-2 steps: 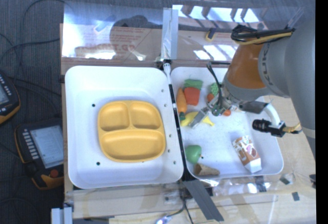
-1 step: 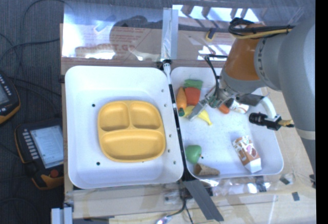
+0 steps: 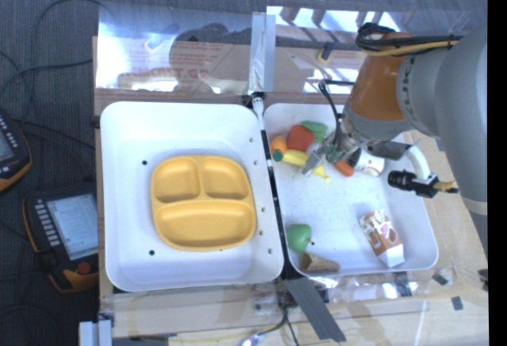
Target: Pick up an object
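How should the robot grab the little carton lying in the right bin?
Come straight down on the carton and pinch across its narrow width, near the middle. It lies flat and slanted with bare bin floor on both long sides, so the tool should probably turn to match that slant. Its lower end sits near the bin wall.

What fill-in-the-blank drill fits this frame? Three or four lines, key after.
1. The yellow divided tray lies in the ____ bin.
2. The tray has ____ compartments.
3. The gripper reaches into the ____ bin.
4. The small carton lies near that bin's ____ right corner.

Missing words: left; three; right; lower
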Robot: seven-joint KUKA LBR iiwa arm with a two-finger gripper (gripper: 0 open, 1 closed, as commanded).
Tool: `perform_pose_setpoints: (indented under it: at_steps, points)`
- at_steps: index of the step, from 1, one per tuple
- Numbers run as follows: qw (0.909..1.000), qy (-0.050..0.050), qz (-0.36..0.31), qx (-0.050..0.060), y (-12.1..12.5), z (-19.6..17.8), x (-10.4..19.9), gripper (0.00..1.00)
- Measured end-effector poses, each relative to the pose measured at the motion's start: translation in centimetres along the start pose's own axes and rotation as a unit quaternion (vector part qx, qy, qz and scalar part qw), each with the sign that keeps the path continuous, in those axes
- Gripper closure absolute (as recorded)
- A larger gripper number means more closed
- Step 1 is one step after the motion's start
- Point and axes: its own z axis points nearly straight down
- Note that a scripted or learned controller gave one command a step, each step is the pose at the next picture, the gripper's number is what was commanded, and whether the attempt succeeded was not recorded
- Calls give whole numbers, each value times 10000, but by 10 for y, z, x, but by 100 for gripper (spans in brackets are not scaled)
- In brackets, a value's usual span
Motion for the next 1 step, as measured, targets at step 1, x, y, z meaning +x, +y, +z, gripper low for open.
perform_pose_setpoints:
  at_steps: [1]
  points:
    - [9958, 45, 919, 44, 55, -143, 29, 100]
